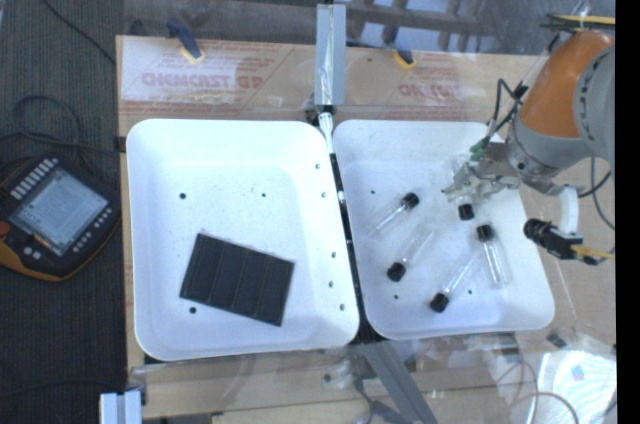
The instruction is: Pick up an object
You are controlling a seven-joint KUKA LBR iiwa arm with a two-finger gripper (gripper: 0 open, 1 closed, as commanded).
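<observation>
In the right bin (520, 312), gripper (470, 180) above capped vials (396, 212).

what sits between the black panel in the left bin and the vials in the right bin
In the camera view, between the black panel and the nearest vial lie bare white bin floor and the two bins' adjoining rims; no object sits there.

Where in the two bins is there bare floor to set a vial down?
Left bin: its whole upper half is bare, above the black ribbed panel. Right bin: a bare strip along its left wall and upper-left corner. Crowded: the right bin's centre and right side, where black-capped vials lie scattered below the gripper.
</observation>
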